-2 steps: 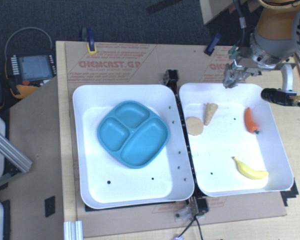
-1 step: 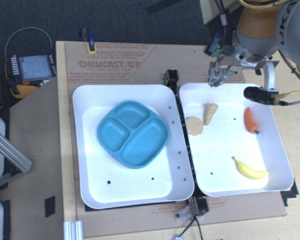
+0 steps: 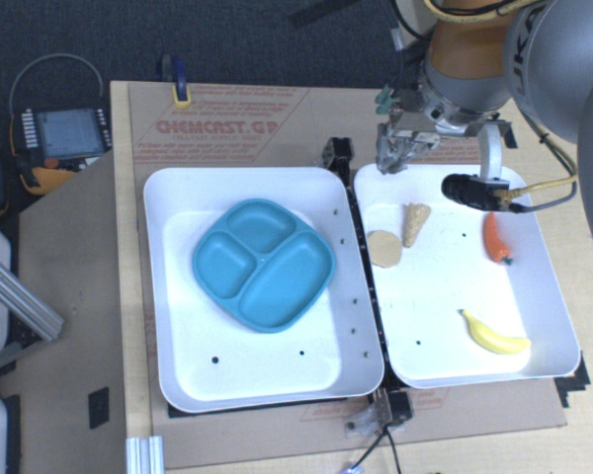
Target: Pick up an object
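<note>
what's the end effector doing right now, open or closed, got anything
end effector: above the far edge of the right bin, nothing visibly held; open or closed cannot be told.

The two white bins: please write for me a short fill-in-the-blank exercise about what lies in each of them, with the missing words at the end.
1. The blue divided plate lies in the ____ bin.
2. The banana in the right bin has the colour ____.
3. The carrot lies nearer to the bin's ____ edge than the round cracker does.
4. The gripper is above the right bin's ____ left corner.

Missing words: left; yellow; right; far
</note>
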Tool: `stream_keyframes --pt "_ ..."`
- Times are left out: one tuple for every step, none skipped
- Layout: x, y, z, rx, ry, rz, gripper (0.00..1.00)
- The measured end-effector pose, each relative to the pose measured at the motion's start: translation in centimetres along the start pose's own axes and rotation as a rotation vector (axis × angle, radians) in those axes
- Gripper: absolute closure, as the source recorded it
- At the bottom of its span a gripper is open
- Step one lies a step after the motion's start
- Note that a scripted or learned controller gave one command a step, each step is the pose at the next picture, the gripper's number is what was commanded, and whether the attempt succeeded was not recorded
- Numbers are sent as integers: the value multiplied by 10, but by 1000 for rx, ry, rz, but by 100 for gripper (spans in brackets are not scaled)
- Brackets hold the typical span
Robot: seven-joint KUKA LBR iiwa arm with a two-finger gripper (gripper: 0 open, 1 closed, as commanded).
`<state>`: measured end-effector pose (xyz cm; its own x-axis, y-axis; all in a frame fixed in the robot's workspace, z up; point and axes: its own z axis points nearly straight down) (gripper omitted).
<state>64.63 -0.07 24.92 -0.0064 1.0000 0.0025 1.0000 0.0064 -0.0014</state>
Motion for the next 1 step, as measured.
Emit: stream_keyframes --pt "62 -8 5 1 0 0 100"
